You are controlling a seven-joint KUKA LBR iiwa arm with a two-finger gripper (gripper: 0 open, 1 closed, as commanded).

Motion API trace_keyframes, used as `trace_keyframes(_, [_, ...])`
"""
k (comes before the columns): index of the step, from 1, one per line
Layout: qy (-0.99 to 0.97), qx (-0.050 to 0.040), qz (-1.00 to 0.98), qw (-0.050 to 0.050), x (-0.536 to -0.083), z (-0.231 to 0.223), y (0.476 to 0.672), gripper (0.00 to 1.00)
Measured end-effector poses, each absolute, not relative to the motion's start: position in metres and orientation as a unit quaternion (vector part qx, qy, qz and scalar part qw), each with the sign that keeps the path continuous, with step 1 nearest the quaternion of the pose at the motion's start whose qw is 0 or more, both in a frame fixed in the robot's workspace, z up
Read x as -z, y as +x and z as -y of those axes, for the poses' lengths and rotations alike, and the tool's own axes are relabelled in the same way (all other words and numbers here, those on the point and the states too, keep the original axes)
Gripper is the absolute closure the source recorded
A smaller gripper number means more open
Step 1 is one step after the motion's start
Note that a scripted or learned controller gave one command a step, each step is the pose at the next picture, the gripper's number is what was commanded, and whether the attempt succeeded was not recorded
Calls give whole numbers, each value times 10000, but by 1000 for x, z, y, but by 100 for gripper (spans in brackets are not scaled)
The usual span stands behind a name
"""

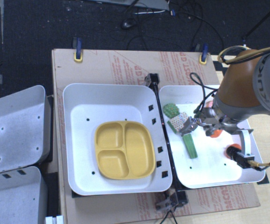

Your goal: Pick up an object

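Note:
My gripper [189, 126] hangs low over the left part of the right bin [209, 178], and the grey and orange arm reaches in from the right. It is right beside a small white and green patterned piece [177, 121] and just above the top end of a long green block [190, 146]. A green knobbly object [171, 109] lies a little further back. A red-orange object [214, 133] peeks out from under the wrist. I see nothing clearly held in the gripper.
The left bin [79, 125] holds a yellow divided plate [124, 149]. A small orange thing [233, 148] lies near the right bin's right wall. A black divider [163, 125] runs between the bins. Blue and yellow clamps sit on the bench's back edge.

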State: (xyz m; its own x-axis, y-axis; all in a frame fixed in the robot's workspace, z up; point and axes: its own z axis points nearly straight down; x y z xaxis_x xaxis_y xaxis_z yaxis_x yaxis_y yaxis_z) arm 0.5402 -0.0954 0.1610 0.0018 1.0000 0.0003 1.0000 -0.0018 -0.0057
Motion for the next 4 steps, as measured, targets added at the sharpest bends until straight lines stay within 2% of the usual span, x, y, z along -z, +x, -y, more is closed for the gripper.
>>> trace_keyframes(1, [-7074,-17,7068,24,-101,93,547,0])
trace_keyframes(2, [-7079,0,7063,4,-115,93,548,100])
trace_keyframes(4, [-7062,14,7080,-20,-206,94,555,100])
